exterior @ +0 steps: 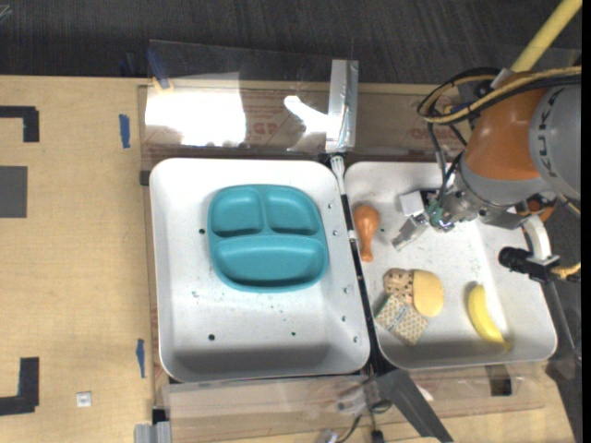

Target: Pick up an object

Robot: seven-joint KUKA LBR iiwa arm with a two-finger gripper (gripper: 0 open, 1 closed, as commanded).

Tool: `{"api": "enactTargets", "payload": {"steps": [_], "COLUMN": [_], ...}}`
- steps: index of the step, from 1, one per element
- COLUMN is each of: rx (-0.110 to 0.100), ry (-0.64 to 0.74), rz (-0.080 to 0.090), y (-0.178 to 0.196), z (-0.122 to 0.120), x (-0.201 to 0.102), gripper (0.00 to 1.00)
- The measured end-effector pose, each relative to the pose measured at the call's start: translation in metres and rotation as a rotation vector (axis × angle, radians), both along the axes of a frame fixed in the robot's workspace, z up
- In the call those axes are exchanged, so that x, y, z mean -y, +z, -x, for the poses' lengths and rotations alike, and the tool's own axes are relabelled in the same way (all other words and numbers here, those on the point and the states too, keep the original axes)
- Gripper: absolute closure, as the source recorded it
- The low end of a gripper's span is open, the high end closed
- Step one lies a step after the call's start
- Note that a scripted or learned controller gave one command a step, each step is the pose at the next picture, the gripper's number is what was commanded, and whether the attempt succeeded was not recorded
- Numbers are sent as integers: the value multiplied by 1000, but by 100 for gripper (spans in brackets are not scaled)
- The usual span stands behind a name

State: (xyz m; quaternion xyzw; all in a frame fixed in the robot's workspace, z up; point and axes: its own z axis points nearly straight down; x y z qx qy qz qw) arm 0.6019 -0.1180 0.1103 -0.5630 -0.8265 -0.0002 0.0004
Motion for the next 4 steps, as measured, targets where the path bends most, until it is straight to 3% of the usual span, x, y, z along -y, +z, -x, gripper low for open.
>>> {"api": "enactTargets", "payload": {"steps": [1, 2, 3, 4], "rx": [19, 24, 7, 4], "ry": [-69, 51, -254, -238], "rz": [1, 3, 1, 0], "y": [-18, -18, -23, -23], "z": [77, 103, 21, 99], "x": [-18, -20, 5, 4], "gripper": [0, 0, 0, 0]}}
